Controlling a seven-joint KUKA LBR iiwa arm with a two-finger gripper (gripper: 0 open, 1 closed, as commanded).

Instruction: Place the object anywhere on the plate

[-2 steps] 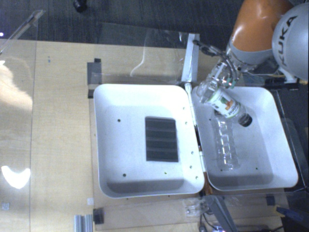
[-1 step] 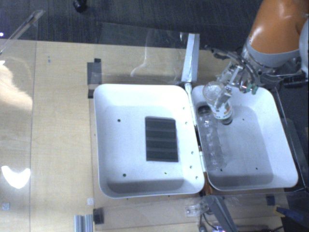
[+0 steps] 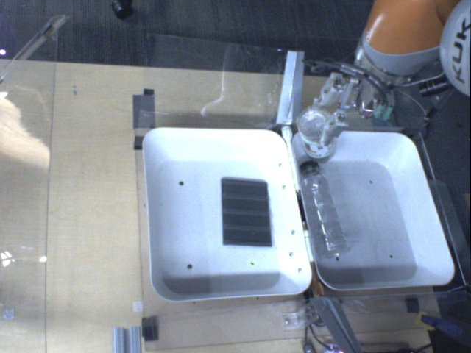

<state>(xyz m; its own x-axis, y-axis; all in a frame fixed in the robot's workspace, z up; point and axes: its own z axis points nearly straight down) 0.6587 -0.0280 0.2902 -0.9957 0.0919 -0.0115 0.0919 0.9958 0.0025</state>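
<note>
Your arm (image 3: pixel 408 13) comes in from the upper right corner, its orange band bulking large at the top of the view. Below the band, the wrist tilts down and to the left. The gripper (image 3: pixel 318 131) hangs at the lower left end of it, a blurred, pale metal cluster.

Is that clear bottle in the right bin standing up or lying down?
Lying down. The clear bottle stretches lengthwise along the right bin's left wall.
</note>
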